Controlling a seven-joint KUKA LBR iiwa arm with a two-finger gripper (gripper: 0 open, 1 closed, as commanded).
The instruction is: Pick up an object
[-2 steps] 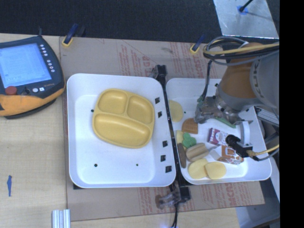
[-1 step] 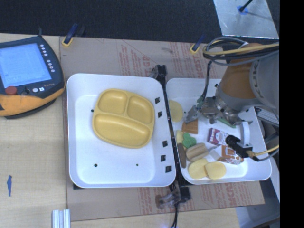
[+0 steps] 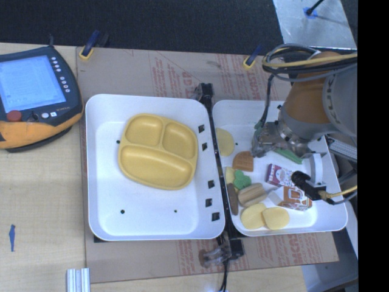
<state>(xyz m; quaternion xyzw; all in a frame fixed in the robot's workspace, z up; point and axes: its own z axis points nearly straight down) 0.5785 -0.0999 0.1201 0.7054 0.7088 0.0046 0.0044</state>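
We see the arm (image 3: 316, 96) reaching in from the right over the right bin (image 3: 328, 224), its claw (image 3: 267, 142) low above the bin's upper middle — whether the claw is open or closed on anything we cannot tell, since the wrist hides it from above. Just below the claw lies a brown toast-like piece (image 3: 244, 161), and beside that a green piece (image 3: 242, 179). Further toward the near edge we find a tan sausage-like roll (image 3: 251, 193), two pale yellow rounds (image 3: 265, 216) touching each other, a small maroon carton (image 3: 278, 175) and an orange-and-white packet (image 3: 295, 198). A pale yellow disc (image 3: 224, 142) rests against the bin's left wall. The left bin (image 3: 103, 218) holds a yellow divided plate (image 3: 159, 151) — three compartments, lying flat. On the desk (image 3: 36, 224) at far left sits a tablet-like controller (image 3: 33, 93).
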